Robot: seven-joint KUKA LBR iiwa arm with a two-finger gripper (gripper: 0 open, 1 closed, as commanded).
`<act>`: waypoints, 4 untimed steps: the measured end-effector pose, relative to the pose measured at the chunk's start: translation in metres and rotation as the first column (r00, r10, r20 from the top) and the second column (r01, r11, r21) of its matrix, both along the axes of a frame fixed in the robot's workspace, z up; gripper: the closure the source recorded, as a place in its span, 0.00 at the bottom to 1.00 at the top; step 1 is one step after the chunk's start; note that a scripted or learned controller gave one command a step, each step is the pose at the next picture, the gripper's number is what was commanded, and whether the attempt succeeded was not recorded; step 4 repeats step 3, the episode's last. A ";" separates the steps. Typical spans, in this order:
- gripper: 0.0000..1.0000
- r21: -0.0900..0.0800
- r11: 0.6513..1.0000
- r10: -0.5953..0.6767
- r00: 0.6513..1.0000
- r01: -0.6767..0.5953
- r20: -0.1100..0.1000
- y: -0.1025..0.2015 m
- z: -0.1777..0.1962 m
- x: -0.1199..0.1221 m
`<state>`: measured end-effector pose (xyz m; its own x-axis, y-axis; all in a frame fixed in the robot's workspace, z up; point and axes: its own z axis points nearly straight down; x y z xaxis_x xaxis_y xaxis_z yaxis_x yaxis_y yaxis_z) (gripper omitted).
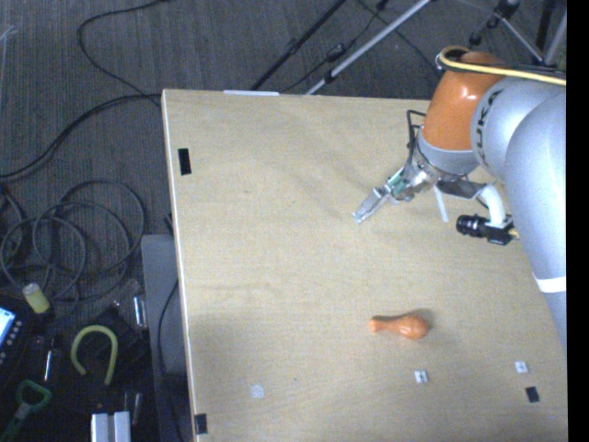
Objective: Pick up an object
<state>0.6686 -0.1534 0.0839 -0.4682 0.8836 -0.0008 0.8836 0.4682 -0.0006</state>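
Object of interest: small orange pear-shaped piece point(401, 325), one end bulbous, the other a thin neck, lying on its side on the bench point(276, 247). It sits well below the end effector point(368, 209) in the camera view, slightly to its right, apart from it. Whether the end effector is spread or pressed together, cannot tell. Judged light, smooth, likely to roll; best taken across the fat end.
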 end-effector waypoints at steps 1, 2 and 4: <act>1.00 0.000 1.000 0.000 1.000 0.000 0.002 0.001 0.010 0.001; 1.00 -0.001 0.991 -0.130 0.991 0.130 0.002 -0.008 0.173 0.000; 1.00 -0.001 0.999 -0.046 0.999 0.046 -0.001 0.001 0.119 0.000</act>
